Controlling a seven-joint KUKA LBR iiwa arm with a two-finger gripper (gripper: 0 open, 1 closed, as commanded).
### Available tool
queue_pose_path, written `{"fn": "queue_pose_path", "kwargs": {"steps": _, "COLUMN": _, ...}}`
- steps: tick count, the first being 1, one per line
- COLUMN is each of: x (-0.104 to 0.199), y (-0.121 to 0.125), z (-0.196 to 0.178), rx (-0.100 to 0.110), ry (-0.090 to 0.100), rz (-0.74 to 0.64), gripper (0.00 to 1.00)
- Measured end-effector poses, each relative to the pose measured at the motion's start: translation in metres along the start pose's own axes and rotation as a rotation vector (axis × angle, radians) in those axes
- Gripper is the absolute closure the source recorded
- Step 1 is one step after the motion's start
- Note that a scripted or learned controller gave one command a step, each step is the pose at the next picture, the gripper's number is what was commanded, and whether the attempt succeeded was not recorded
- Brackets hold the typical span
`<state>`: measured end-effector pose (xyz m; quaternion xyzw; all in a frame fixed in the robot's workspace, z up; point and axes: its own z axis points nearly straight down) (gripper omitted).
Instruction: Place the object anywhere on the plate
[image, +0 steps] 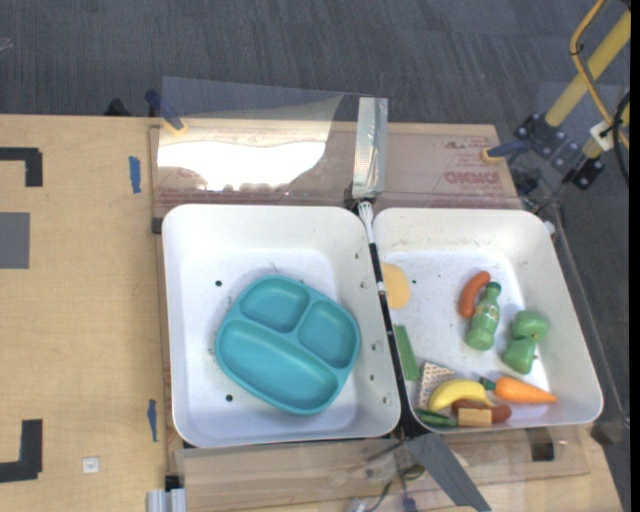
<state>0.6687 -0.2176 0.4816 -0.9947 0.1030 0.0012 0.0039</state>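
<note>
A teal plate (288, 343) with three compartments lies in the left white bin (190, 250), with nothing on it. The right white bin (440, 240) holds toy food: a red-orange sausage (474, 292), a green bottle (484, 321), a green pepper-like piece (525, 338), an orange carrot (524, 391), a yellow banana (462, 393), a cracker (433, 377), a green bean strip (406, 351) and a yellow-orange disc (396, 286) by the divider.
A clear plastic sheet and a strip of tape (368, 150) lie on cardboard behind the bins. Yellow and black stand parts (570, 110) sit at the top right. Wooden bench surface (70, 300) spreads to the left.
</note>
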Motion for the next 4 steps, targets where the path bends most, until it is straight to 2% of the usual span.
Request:
{"fn": "queue_pose_path", "kwargs": {"steps": 1, "x": -0.065, "y": 0.021, "z": -0.004, "rx": -0.004, "ry": 0.006, "rz": -0.003, "gripper": 1.0}}
{"fn": "queue_pose_path", "kwargs": {"steps": 2, "x": -0.014, "y": 0.005, "z": -0.002, "rx": 0.0, "ry": 0.003, "rz": -0.011, "gripper": 1.0}}
{"fn": "queue_pose_path", "kwargs": {"steps": 3, "x": -0.086, "y": 0.026, "z": -0.004, "rx": -0.004, "ry": 0.005, "rz": 0.001, "gripper": 1.0}}
{"fn": "queue_pose_path", "kwargs": {"steps": 4, "x": -0.009, "y": 0.002, "z": -0.001, "rx": -0.001, "ry": -0.001, "rz": -0.014, "gripper": 1.0}}
